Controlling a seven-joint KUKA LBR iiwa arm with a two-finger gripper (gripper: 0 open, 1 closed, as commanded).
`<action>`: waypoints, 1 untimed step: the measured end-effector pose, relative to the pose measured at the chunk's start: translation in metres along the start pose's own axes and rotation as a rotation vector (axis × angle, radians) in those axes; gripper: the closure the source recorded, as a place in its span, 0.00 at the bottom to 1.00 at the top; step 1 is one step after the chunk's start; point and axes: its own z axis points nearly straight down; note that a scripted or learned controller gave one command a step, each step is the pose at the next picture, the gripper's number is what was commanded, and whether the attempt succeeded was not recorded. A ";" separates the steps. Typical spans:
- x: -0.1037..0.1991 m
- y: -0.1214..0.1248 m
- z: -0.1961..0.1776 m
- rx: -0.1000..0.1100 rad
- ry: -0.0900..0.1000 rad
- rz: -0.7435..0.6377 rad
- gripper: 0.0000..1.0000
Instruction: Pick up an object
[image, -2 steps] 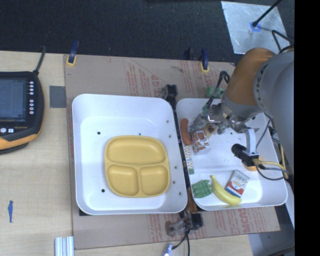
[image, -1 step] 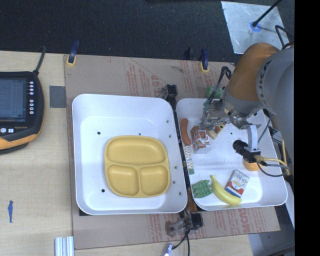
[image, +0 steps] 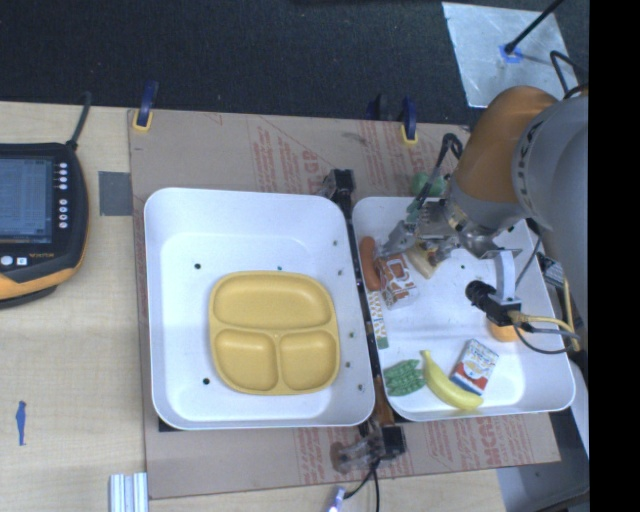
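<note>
Pincer is down low in the right bin, hanging over the clutter at its upper-left corner. Whether it is wide or narrow, I cannot tell. Right beneath it sits the brown-and-white packet, the likely target; the banana lies well below, untouched.

Right bin objects: banana, green toy, small carton, hot dog, printed packet.

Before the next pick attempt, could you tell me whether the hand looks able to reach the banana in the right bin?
Probably yes: the banana lies uncovered near the bin's front edge, with only the green item and small carton close beside it.
</note>
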 end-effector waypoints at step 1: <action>-0.001 0.007 0.010 0.008 -0.004 0.005 0.00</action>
